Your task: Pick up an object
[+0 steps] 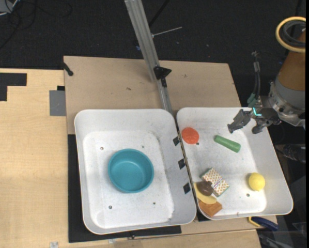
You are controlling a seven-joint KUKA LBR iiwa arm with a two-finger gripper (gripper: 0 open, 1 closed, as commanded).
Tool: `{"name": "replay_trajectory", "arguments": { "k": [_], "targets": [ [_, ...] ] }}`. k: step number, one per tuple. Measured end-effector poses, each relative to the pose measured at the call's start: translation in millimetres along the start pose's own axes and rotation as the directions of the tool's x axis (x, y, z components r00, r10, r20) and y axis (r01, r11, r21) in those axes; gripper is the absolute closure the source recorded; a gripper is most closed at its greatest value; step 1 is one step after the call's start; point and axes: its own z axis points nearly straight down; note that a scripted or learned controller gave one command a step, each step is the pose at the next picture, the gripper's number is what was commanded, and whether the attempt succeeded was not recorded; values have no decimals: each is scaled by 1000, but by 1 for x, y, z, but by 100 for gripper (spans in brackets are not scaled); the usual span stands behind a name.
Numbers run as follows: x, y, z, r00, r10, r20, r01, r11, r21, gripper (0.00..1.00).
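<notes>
Step in hand: the approach; nothing is picked yet, as I judge.
Hand (247, 122): it hangs above the far right part of the right bin (278, 190), with the two fingers spread apart and nothing between them.
Nearest target: the green cylinder (227, 143), lying just near and left of the hand, on the bin floor, apart from the other things.
How to do it well: lower the hand straight over the middle of the cylinder, fingers across its short side, not along its length; close only when the fingers are low at both sides, because a round thing can roll away.
Orange round thing (190, 135): one, at the far left of the right bin.
Yellow ball (256, 181): one, near right.
Patterned packet (215, 182): one, touching a brown and orange thing whose kind I cannot tell.
Blue bowl (131, 170): one, in the left bin (92, 123).
Bins: two, side by side on the surface.
</notes>
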Motion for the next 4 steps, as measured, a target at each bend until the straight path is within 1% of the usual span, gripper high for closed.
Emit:
{"name": "replay_trajectory", "arguments": {
  "k": [1,2,3,4],
  "targets": [
    [0,0,0,1000,0,0,0,1000,0,0],
    [9,1,59,1000,-1,-1,1,1000,5,0],
    [0,3,108,1000,0,-1,0,1000,4,0],
    [0,1,151,1000,0,-1,0,1000,3,0]
  ]
}}
